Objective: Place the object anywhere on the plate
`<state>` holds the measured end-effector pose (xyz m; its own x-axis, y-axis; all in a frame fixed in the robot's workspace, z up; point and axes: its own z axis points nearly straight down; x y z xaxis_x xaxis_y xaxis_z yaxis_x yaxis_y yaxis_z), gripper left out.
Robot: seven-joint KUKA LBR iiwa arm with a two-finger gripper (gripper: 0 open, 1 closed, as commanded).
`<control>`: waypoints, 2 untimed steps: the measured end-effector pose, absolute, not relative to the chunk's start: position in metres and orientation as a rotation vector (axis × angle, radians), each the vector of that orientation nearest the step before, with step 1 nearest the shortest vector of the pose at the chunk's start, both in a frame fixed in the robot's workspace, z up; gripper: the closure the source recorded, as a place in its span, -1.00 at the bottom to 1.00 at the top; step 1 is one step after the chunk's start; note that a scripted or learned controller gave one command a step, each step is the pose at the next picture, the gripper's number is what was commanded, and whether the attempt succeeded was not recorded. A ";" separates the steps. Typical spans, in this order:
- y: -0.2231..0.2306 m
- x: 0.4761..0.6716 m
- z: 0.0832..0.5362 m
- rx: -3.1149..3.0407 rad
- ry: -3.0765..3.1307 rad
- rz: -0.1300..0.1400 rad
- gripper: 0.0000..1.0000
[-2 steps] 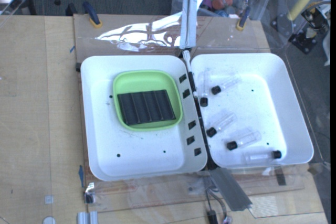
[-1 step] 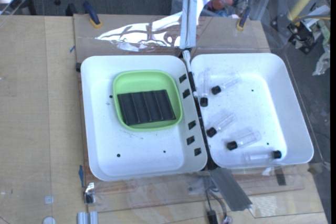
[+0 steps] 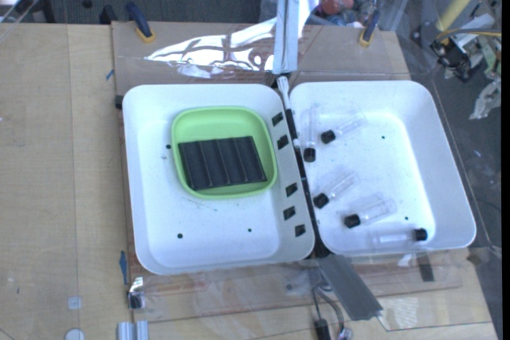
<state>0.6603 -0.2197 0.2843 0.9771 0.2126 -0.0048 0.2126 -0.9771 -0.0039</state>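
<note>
I see the green plate (image 3: 225,122) in the left bin (image 3: 143,171), already carrying the ridged black block (image 3: 221,163). Tool state: cannot tell.

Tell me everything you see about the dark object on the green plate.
The dark object is a flat, roughly rectangular slab, charcoal to black, with lengthwise ridges splitting it into about four parallel bars. It looks matte, perhaps rubber or plastic. It lies flat on the green plate, slightly askew, covering most of the plate's floor toward the near rim. The plate sits in the left bin. Only the plate touches it.
</note>
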 end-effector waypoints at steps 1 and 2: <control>-0.220 0.659 0.278 -3.120 -0.334 0.009 -1.00; -0.220 0.662 0.283 -3.123 -0.337 0.002 -1.00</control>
